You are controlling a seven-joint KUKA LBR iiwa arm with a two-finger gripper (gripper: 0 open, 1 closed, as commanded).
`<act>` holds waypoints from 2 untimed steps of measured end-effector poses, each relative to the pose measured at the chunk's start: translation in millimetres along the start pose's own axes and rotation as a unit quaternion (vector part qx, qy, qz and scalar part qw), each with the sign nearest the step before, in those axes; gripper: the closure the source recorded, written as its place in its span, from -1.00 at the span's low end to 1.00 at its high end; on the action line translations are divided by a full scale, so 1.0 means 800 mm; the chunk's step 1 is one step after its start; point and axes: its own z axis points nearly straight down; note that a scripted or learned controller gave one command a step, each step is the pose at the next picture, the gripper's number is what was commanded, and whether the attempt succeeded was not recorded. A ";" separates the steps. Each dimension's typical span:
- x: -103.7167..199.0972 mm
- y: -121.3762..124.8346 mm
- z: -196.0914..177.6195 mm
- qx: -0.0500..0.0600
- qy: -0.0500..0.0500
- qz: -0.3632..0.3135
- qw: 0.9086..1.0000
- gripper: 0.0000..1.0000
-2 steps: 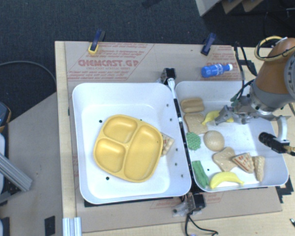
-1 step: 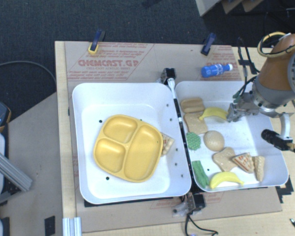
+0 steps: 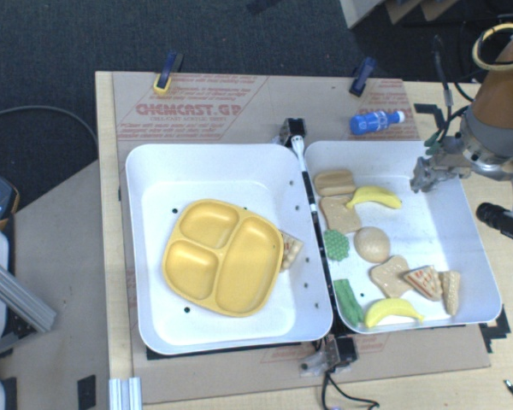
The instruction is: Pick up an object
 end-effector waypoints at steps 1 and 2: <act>-0.009 0.007 -0.075 0.000 0.000 0.000 1.000 1.00; -0.009 0.008 -0.082 0.001 0.000 0.000 1.000 1.00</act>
